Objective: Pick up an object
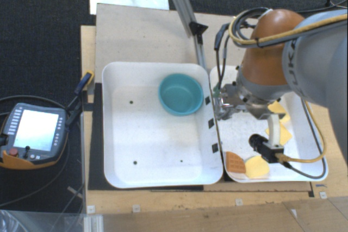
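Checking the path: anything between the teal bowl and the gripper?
Only the two bins' adjoining rims. The camera view shows the teal bowl in the left bin and the gripper just across that divide, over the right bin's left edge.

The arm ran off the right edge and covered much of the right bin. Yellow pieces beneath it were partly hidden. The gripper was too dark and small to read.

no readable text, labels, brands or numbers anywhere
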Controlling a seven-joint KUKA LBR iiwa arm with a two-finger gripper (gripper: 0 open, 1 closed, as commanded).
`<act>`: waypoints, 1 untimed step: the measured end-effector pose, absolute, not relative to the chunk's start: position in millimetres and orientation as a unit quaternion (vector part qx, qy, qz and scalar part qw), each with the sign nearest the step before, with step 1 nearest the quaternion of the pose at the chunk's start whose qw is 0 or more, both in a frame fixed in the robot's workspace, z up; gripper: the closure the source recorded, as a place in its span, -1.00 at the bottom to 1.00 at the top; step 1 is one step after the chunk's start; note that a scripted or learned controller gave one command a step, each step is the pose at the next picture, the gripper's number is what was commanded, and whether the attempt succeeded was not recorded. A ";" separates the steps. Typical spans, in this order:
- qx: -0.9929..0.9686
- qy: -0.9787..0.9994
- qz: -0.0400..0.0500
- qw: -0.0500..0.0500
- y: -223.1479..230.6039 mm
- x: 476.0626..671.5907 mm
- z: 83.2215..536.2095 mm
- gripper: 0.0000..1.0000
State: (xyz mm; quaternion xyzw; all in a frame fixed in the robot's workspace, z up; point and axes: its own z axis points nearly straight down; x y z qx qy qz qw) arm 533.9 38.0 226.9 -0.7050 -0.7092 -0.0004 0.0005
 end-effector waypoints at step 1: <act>-0.705 -0.709 0.000 0.001 93.3 547.3 219.3 1.00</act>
